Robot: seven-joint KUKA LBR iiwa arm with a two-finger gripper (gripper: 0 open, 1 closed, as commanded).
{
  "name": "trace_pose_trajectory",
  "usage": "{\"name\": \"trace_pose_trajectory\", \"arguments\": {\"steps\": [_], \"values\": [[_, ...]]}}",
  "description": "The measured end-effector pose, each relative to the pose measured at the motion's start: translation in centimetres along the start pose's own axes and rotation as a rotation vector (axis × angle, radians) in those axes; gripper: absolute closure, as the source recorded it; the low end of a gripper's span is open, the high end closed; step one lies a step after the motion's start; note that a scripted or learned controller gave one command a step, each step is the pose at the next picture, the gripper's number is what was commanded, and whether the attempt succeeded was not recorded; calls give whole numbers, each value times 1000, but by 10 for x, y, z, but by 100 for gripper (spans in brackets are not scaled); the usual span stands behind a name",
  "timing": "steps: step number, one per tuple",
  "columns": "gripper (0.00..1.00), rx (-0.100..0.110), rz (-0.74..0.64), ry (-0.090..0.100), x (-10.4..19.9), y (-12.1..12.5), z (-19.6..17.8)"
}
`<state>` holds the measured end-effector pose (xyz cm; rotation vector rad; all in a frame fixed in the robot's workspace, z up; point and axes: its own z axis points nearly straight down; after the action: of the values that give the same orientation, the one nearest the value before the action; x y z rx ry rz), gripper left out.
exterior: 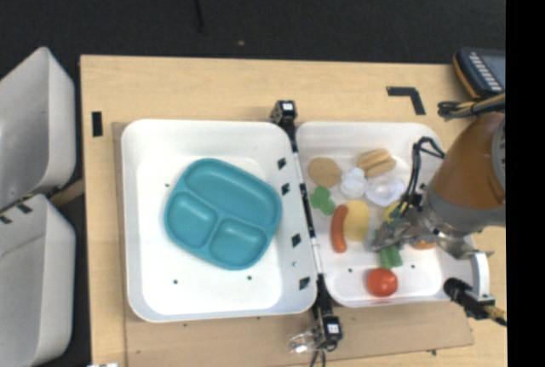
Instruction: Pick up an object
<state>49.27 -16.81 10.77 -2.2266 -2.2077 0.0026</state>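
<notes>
The right bin (341, 293) holds several toy foods: a red tomato (382, 281), a red sausage (339, 228), a yellow piece (357, 219), a green piece (322, 201), a tan round (324, 170), a bun (375, 160) and white pieces (371, 186). My gripper (389, 236) reaches in from the right and is low over the bin's right half, just above a small green piece (390, 256) and right of the yellow piece. Its tips are dark and blurred against the clutter.
The left bin (145, 272) holds a blue divided plate (223, 213). The arm's orange band (468, 169) covers the right bin's far right edge. A dark device (481, 71) lies at the bench's back right corner.
</notes>
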Motion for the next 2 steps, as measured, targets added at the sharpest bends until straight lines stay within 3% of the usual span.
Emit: {"name": "trace_pose_trajectory", "arguments": {"steps": [2], "values": [[100, -10, -12, -5, -5, 17, -114]]}}
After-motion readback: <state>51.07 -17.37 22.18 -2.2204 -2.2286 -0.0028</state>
